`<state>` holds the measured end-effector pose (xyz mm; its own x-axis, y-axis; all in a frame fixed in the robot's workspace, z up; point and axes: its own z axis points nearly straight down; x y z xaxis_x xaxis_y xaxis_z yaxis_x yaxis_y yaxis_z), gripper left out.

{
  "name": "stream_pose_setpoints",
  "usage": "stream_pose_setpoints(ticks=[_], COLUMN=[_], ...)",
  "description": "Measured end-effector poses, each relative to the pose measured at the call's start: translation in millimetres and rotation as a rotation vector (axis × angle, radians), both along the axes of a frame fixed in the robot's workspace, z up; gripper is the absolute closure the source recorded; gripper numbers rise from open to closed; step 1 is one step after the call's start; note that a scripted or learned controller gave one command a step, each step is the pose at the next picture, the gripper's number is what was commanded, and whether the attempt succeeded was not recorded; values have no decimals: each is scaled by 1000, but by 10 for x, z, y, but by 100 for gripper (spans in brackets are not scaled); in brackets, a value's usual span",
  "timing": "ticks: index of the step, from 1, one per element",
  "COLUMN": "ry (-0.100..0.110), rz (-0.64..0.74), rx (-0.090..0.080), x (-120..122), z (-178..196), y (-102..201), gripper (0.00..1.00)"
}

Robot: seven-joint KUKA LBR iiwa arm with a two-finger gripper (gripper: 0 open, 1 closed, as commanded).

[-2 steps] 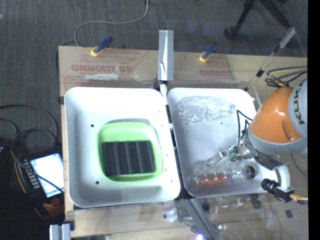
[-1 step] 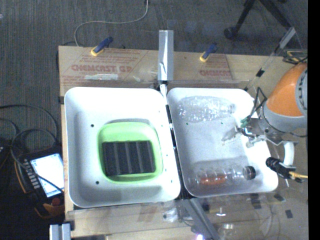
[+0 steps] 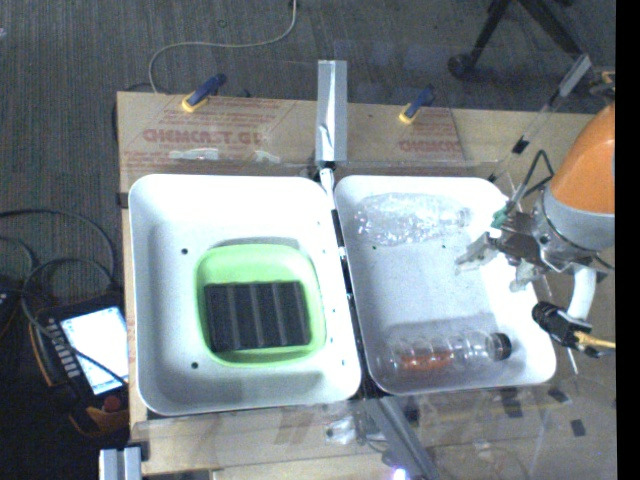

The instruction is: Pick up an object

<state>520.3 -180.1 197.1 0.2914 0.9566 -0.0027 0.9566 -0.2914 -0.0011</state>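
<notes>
Two shallow white bins sit side by side on the bench in the camera view. In the left bin [image 3: 160, 268] we see a green tray [image 3: 260, 303] with a dark ribbed insert, lying flat near the bin's middle. In the right bin [image 3: 420, 288] we see two clear plastic bottles: one crumpled bottle [image 3: 410, 218] along the far wall, and a second bottle with a dark cap and reddish contents [image 3: 445, 353] lying on its side along the near wall, the two well apart. The gripper [image 3: 495, 253] hangs over the right bin's right edge, between the two bottles and touching neither; we make out its pale fingers spread apart with nothing between them. Above it the arm's orange band [image 3: 590, 168] shows at the right. Two clamps with blue and yellow handles hold the board behind the bins.
</notes>
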Motion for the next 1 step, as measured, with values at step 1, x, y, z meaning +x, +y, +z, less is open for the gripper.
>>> stream_pose_setpoints(ticks=[1], ry=[1], rz=[26], rx=[1], x=[-368], z=[292], y=[111], gripper=[0])
